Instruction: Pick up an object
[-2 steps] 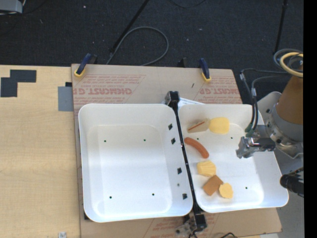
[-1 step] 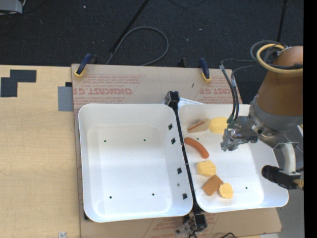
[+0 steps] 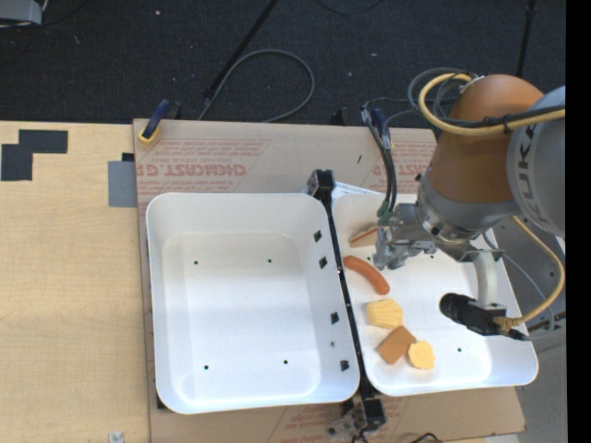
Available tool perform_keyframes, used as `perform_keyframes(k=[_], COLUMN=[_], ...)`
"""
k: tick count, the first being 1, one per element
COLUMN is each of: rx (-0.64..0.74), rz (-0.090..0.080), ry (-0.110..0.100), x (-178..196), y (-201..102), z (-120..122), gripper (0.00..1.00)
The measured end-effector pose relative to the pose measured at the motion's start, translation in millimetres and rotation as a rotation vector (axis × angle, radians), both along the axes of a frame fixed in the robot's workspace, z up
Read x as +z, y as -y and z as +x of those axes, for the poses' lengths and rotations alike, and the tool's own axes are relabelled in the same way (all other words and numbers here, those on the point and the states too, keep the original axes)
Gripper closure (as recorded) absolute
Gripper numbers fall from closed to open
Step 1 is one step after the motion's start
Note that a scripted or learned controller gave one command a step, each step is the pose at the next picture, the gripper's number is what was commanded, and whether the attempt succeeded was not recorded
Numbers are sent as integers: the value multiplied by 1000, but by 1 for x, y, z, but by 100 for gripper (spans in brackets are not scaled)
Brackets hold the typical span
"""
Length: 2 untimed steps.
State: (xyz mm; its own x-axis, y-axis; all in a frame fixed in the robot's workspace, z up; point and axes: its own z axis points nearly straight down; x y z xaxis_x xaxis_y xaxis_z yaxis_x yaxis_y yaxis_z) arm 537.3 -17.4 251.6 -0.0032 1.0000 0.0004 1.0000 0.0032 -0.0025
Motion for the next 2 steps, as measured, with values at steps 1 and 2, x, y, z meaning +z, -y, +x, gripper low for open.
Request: perform_keyframes(k=[1,2], rx=[0,-1], rz=[0,-1], ry=[1,1], x=[-6,-25], y=[-47,-88], z=[37,64], gripper=[100,100])
